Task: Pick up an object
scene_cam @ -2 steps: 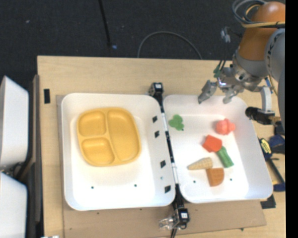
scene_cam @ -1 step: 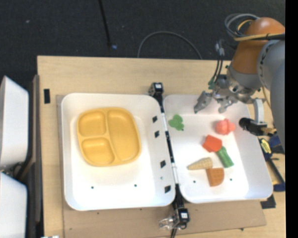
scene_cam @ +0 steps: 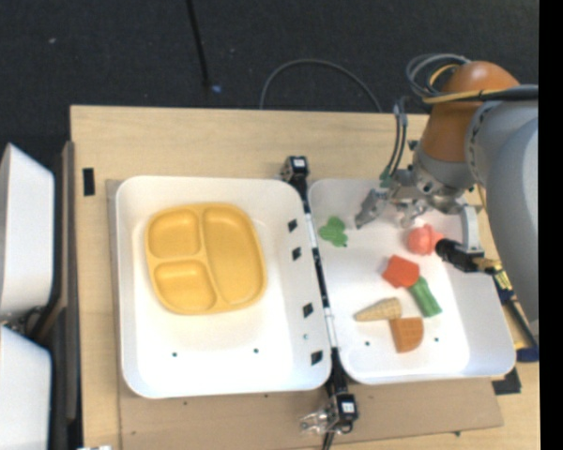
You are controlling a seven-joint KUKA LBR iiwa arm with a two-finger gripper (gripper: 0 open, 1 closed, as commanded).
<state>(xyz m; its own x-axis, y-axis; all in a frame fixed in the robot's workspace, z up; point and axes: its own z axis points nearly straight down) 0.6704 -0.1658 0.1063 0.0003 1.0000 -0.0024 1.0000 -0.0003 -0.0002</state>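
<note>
gripper (scene_cam: 391,206) over the right bin (scene_cam: 469,359)
fingers spread wide, pinching nothing; green piece (scene_cam: 334,232) just left; pink piece (scene_cam: 420,240) just right

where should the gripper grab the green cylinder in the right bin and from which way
Grip the green cylinder across its narrow middle, coming straight down. It lies flat and slanted, so the fingers should close across its short width. The red block touches its upper end and the orange piece sits near its lower end, so mid-length looks safest.
</note>
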